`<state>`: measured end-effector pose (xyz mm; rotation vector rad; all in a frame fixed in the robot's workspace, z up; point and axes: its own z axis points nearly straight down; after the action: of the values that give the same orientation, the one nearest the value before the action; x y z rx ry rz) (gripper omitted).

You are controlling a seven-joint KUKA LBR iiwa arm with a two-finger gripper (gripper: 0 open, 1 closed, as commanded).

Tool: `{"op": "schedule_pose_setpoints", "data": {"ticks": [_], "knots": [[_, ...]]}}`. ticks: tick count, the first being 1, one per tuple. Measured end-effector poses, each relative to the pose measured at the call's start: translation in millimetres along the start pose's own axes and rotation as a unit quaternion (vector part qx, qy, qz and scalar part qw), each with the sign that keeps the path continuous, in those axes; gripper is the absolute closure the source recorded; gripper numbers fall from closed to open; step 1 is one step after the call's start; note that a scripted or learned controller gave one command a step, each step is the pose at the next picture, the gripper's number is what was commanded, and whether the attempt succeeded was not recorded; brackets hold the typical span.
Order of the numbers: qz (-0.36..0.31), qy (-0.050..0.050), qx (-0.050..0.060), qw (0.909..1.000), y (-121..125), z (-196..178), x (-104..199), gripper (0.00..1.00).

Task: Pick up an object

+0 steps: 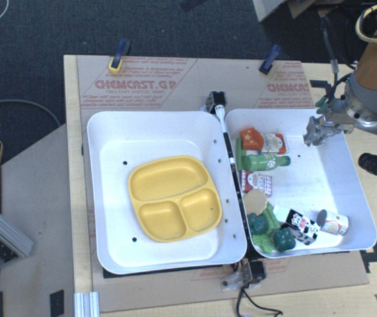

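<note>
On the tabletop (175, 78), the end effector (315, 134), grip state I cannot tell, should probably descend straight over the green bottle (262, 162).

Left bin (102, 177): yellow 3-compartment tray (173, 197), lying flat, tilted a bit. Bins sit on brown cardboard sheet (175, 81) w/ red print, held by 2 clamps at far edge: yellow/blue (117, 58), blue (269, 59). Dark carpet (76, 12) beyond counter. Aluminium rail (3, 226) at left. Cables (251, 296) at near edge.
</note>
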<state>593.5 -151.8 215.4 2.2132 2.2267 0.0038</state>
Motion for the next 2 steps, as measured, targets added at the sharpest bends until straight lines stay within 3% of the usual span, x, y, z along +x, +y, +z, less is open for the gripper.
{"op": "schedule_pose_setpoints", "data": {"ticks": [1,2], "knots": [[0.000,0.000,-0.001,1.0000,32.6,-13.5,44.8,1.00],[0.001,0.000,0.000,1.0000,48.2,-2.0,89.1,1.00]]}}
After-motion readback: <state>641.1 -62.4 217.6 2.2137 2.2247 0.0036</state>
